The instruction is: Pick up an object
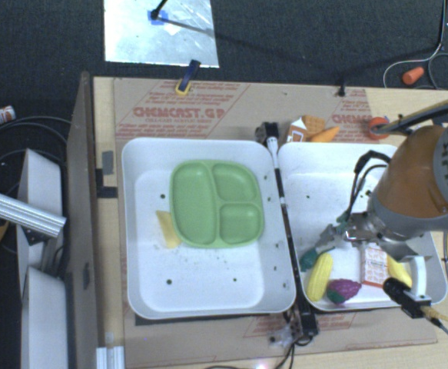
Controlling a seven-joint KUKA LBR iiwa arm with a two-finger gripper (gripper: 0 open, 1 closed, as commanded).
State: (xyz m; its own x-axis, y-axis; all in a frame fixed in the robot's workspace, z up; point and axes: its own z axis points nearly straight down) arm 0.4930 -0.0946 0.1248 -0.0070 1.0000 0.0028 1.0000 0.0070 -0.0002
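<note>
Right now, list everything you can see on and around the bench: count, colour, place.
Bins: two, white, side by side on the bench.
Divided plate: one, green, in the left bin.
Yellow piece: one, left bin, touching the plate's left edge.
Toy corn: one, yellow, near edge of the right bin.
Purple toy: one, beside the corn.
Red-and-white packet: one, right bin.
Orange toy: one, on the cardboard behind the bins.
Foil sheet: one, silver, on the floor beyond the bench.
Arm: one, grey and orange, over the right bin.
Gripper: one, above the corn.
</note>
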